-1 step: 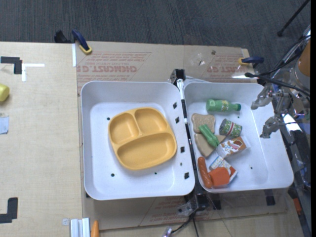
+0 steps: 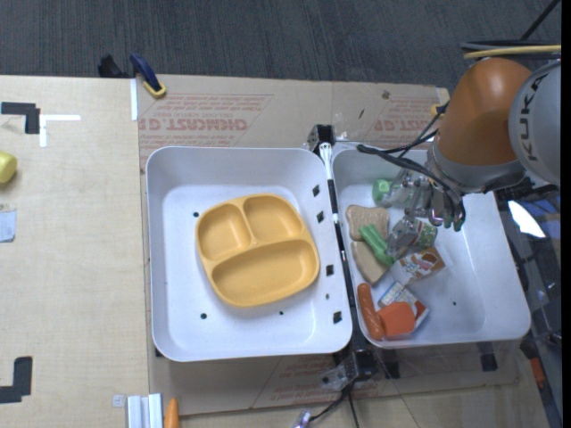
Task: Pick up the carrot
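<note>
Orange carrot (image 2: 398, 319) lies near the claw (image 2: 409, 226), toward the bin's near edge; claw's grip unclear.

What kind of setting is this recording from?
Probably a robotics lab bench: two shallow white bins side by side on flattened cardboard, toy food in the right one, and a grey-and-orange arm above.

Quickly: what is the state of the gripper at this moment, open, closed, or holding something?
Gripper: cannot be told; it hangs over the food pile in the right bin.
</note>
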`<state>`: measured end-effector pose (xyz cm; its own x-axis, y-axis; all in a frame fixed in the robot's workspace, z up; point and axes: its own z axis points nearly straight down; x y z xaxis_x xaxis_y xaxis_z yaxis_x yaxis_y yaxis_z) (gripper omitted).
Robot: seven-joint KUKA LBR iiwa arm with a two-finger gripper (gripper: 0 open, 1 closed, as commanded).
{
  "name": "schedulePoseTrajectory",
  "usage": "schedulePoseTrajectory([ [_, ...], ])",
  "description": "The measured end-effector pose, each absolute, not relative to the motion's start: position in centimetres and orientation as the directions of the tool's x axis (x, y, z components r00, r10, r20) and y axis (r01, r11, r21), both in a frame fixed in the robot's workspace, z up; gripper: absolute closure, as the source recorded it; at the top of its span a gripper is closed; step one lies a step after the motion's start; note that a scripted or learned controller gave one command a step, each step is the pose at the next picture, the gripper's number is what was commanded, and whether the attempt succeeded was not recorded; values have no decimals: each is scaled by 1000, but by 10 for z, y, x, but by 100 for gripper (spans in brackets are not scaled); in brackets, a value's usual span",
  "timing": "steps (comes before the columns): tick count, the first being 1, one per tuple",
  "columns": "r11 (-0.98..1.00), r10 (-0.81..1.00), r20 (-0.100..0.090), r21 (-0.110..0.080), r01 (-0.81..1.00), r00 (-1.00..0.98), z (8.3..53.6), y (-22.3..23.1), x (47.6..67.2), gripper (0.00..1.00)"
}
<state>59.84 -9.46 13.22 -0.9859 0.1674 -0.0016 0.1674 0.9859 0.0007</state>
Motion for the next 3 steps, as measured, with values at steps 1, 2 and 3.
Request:
schedulePoseTrajectory([
  [1, 972, 233, -3, 1, 233, -972, 192, -13, 547, 0],
  [2, 926, 377, -2, 0, 377, -926, 194, 59, 548, 0],
  [3, 916, 401, 0, -1, 401, -916, 146, 103, 486, 0],
])
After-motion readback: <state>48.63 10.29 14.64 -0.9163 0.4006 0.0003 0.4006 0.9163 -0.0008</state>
